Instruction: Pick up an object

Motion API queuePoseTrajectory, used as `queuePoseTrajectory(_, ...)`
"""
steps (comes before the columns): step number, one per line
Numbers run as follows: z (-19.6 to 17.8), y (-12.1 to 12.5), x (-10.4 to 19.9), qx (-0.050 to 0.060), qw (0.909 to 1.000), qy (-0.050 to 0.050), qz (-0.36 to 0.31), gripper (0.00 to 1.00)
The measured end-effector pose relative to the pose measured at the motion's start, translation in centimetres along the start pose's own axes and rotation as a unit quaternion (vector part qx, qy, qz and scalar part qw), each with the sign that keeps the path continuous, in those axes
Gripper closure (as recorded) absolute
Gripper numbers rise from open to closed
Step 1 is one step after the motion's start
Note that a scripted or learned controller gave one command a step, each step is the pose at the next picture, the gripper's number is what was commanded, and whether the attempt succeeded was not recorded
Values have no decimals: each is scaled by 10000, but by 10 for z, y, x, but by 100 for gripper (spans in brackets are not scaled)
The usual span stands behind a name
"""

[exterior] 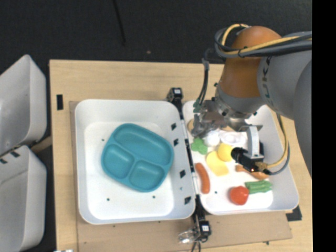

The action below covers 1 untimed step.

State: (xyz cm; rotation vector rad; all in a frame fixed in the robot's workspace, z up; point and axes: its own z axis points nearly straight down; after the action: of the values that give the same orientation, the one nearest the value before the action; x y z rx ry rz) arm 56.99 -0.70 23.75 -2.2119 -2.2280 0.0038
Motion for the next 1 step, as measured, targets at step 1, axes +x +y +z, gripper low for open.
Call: queuePoseTrajectory(1,-4,3,44,2,10000,2,0,100)
